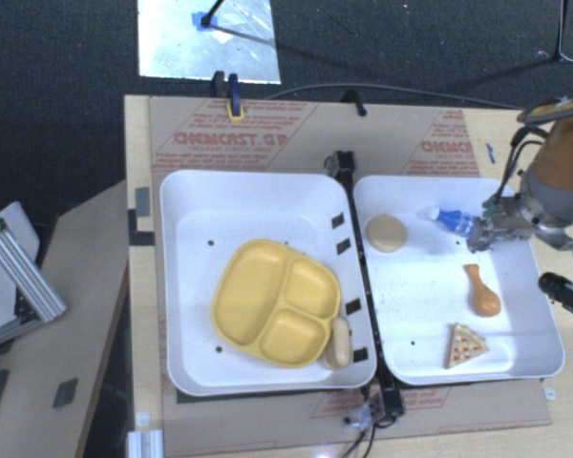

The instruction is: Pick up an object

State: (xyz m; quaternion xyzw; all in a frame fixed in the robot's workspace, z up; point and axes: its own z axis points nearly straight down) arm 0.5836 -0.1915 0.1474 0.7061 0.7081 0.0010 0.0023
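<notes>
On the tabletop two white bins sit side by side. The left bin holds a yellow divided plate with a small pale bread roll touching its near right edge. The right bin holds a round beige cookie at its far left, a blue bottle at the far side, a drumstick in the middle right and a pizza slice nearer. The end effector hangs low just right of the blue bottle; whether its fingers are apart or together cannot be told from here
</notes>
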